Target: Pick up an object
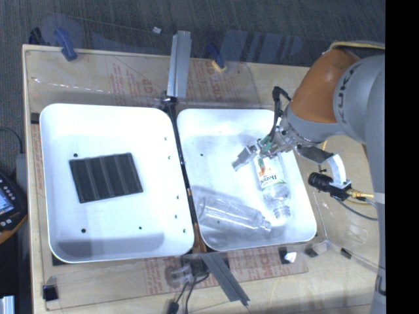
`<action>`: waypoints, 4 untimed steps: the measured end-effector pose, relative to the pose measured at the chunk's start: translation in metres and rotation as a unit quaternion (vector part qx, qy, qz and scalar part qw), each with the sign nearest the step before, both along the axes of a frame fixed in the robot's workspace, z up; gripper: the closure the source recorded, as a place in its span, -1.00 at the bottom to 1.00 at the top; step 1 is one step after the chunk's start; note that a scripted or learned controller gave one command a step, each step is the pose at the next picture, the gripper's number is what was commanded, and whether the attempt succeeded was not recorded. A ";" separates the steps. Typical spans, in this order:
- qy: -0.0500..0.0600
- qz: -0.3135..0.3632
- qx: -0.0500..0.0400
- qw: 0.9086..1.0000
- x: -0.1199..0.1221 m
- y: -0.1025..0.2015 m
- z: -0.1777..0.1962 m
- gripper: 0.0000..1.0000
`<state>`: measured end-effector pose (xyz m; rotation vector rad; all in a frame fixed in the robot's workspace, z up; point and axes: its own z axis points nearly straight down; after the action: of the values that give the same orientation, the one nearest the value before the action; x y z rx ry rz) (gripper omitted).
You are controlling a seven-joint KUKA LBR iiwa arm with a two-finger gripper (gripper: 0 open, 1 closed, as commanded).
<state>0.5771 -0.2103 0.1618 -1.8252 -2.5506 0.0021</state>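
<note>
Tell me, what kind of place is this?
Probably a robotics test lab: a grey, orange-banded robot arm reaches over two shallow white plastic bins on a wooden bench, one holding clear plastic bottles.

bottle (272, 182) top – hidden under claw (254, 154) | arm (357, 90) – cut off at right

Wooden bench (39, 110), two white bins (59, 120)
</note>
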 end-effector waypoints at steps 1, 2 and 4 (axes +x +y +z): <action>-0.001 0.002 0.000 1.000 -0.008 0.000 0.016 -1.00; 0.000 -0.017 0.000 1.000 -0.003 0.000 0.005 -1.00; -0.003 -0.021 -0.001 1.000 0.078 0.001 0.046 1.00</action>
<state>0.6549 -0.2095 0.2076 -1.8814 -2.5178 0.0001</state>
